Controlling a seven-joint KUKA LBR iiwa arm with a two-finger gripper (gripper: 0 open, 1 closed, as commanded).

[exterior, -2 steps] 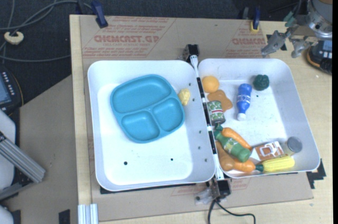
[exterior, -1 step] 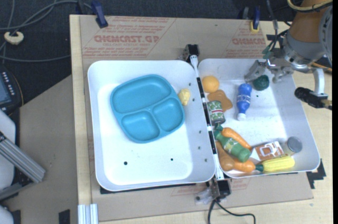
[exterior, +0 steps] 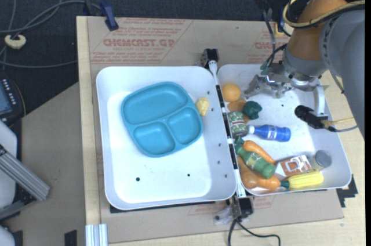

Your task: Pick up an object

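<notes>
Tool (exterior: pixel 277 83) above right bin (exterior: pixel 336 149) — nothing held.
Prongs look spread; orange ball (exterior: pixel 231 91) lies just left of it — nearest object.

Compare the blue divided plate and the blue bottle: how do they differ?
The blue divided plate lies in the left bin; the blue bottle lies in the right bin. The plate is light blue, broad and flat; the bottle is darker, slim, white-capped, on its side. Both lie apart from the gripper.
</notes>
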